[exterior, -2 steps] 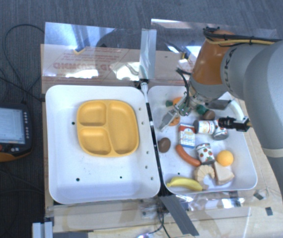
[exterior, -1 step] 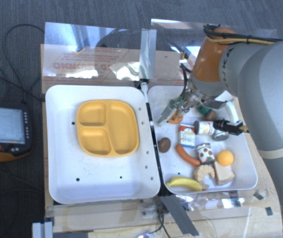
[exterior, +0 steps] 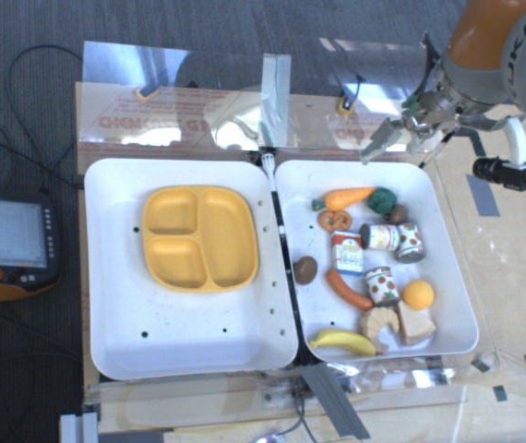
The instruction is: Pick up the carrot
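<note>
Carrot (exterior: pixel 349 197) lies loose at right bin's (exterior: pixel 448 247) top (uncrowded side), my pincer (exterior: pixel 394 138) hovering upper-right, grip unreadable.

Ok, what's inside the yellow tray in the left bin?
The yellow tray has three compartments, all bare yellow, with no food in them. The tray hides the bin floor under it. The carrot lies in the right bin.

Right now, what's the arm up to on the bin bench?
The arm's gripper hangs above the far edge of the right bin, near its back rim. The carrot lies untouched at the far end of that bin, beside a pretzel. The yellow tray sits in the left bin.
</note>
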Robot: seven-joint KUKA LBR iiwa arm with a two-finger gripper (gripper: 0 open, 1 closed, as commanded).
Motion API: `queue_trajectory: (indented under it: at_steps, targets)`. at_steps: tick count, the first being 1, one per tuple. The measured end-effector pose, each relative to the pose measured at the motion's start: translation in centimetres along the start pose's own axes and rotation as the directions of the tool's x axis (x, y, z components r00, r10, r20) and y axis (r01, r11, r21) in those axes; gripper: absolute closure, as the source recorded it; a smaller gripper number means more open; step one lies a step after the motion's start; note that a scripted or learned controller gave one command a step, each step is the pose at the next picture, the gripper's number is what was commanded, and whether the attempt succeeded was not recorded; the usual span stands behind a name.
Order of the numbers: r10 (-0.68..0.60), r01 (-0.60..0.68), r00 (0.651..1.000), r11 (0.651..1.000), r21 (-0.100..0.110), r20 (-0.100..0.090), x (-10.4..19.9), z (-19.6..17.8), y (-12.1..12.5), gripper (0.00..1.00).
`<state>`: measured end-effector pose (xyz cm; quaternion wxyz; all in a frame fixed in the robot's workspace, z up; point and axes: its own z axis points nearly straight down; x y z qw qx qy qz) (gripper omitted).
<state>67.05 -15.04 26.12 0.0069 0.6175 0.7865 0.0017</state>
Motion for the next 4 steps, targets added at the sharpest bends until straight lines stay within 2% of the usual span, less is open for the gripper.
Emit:
queue_trajectory:
  at_steps: [1, 2, 3, 4]
  targets:
    - [0.060, -0.060, 0.998, 0.998, -0.006, 0.002, 2.9, 15.3, 0.9, 0.00]
    - [0.173, -0.173, 0.985, 0.985, 0.003, -0.003, 2.4, 17.1, -2.0, 0.00]
    - [0.171, -0.171, 0.985, 0.985, 0.002, -0.001, 2.4, 16.1, -2.0, 1.00]
    - [0.249, -0.249, 0.968, 0.968, 0.007, -0.008, 15.7, 7.3, 3.7, 1.00]
